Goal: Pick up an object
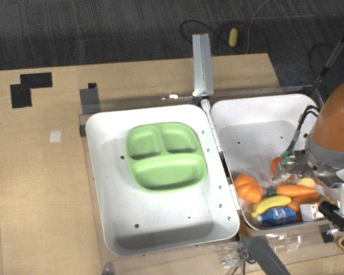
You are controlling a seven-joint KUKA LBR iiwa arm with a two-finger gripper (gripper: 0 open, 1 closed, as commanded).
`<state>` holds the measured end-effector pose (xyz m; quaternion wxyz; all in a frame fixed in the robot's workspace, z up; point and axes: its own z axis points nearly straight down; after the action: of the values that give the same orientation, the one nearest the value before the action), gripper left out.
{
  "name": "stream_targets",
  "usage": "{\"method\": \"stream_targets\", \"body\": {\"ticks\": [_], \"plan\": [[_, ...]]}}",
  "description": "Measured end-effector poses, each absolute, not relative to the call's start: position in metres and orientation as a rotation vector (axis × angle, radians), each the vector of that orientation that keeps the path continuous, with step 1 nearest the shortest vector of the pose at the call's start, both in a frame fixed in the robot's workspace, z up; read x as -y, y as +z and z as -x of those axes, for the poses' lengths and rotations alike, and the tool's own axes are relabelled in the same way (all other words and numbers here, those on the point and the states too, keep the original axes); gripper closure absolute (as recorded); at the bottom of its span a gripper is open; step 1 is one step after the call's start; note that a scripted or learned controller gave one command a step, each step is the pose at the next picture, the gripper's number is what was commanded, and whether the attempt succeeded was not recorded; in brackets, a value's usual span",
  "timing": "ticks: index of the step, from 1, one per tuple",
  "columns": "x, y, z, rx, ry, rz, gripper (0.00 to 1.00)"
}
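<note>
Near edge of the right bin [262, 113]: a blue bottle [279, 216] lies along the front wall, w/ a white-labelled item [312, 211] just to its right, partly under the arm. Just behind the bottle a banana [271, 204] lies tilted, and behind that a carrot [297, 190] lies across, its right end going under the gripper [295, 165]. An orange pepper-like thing [248, 188] sits at the bin's left wall, touching the banana's end. The gripper is low over this pile at the bin's right side, right above the carrot; can't tell if it's open, closed or gripping anything. A small red thing [277, 164] shows beside it on the left. Left bin [105, 173]: a green divided plate [165, 155] sits toward the far half, well apart from the arm [342, 128].
</note>
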<state>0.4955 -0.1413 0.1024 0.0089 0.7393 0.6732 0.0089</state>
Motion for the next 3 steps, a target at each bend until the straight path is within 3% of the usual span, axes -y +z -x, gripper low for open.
{"method": "stream_targets", "body": {"ticks": [1,2,3], "plan": [[0.147,0.090,-0.492,-1.751,0.021,-2.598,1.00],[0.123,0.145,-0.530,-2.318,0.005,-2.116,1.00],[0.117,0.179,-0.557,-2.348,0.005,-2.082,1.00]]}}
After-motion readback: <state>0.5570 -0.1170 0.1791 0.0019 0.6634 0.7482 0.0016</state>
